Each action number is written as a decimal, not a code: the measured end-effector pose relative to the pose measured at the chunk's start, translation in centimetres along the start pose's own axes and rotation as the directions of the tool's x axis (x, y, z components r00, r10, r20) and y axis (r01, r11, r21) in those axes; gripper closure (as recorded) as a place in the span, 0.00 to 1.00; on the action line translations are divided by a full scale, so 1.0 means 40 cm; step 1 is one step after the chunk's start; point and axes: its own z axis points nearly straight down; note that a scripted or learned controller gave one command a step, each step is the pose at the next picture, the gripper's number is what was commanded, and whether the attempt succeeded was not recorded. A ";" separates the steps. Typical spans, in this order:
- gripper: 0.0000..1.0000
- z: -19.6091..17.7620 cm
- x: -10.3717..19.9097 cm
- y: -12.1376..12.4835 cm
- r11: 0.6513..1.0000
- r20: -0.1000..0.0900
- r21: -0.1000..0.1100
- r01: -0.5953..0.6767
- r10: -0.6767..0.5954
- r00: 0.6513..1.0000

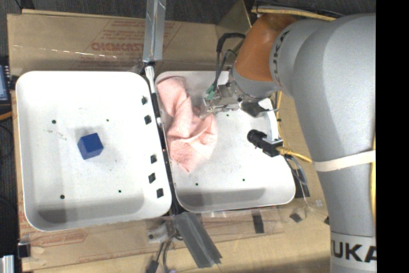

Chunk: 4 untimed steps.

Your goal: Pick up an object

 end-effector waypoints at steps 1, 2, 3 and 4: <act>1.00 0.022 0.047 0.034 0.998 0.002 -0.005 0.058 -0.058 0.998; 0.00 0.022 0.047 0.033 0.998 0.002 -0.004 0.058 -0.058 0.998; 0.00 0.027 0.021 -0.049 1.000 0.000 0.001 0.025 -0.025 1.000; 1.00 0.002 0.021 -0.048 1.000 -0.001 0.003 0.029 -0.029 1.000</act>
